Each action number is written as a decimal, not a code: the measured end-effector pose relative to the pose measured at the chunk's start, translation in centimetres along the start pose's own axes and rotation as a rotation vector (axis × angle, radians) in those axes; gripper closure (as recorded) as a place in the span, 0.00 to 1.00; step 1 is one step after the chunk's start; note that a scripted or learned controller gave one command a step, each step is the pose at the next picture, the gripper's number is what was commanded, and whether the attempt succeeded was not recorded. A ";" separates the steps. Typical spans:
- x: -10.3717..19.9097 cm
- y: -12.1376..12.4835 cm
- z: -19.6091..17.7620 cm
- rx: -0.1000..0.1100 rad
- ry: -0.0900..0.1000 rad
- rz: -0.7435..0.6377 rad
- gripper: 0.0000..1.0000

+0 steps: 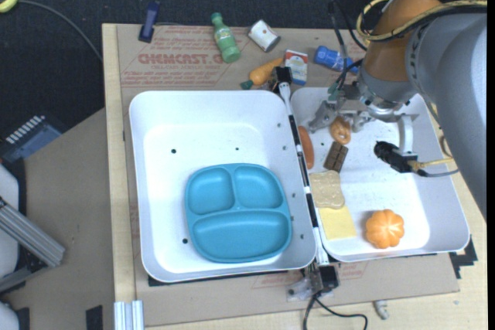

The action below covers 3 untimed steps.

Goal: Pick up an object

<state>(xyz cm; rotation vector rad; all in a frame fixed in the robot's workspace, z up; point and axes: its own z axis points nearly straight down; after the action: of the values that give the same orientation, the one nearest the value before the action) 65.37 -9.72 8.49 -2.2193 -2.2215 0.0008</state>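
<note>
The big grey arm (452, 66) leans over the right bin (441, 232). The left bin (155, 127) has a blue plate (236, 211) in it. The right bin has a small orange pumpkin (384, 228), a yellow slice (337, 222) and a brown bar (335, 157). The pincer (340, 120) is low, right by a little round brown thing (340, 132). I cannot tell if it is gripping. Nothing looks lifted yet, so the picking up seems not done.

From here I can't read the gripper (338, 118) under the arm's bulk (448, 66) at two o'clock, which runs off the right edge, nor the blurred carton (295, 66) at twelve.
</note>
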 end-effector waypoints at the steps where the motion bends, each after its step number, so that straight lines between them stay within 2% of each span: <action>1: -2.7 1.3 0.0 -0.004 -0.002 0.001 0.00; 2: -1.7 0.2 0.0 0.000 0.000 0.000 0.00; 3: -2.3 1.1 0.0 -0.003 -0.001 0.000 0.00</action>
<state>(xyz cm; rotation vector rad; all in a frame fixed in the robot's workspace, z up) 66.42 -12.06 8.49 -2.2220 -2.2237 -0.0014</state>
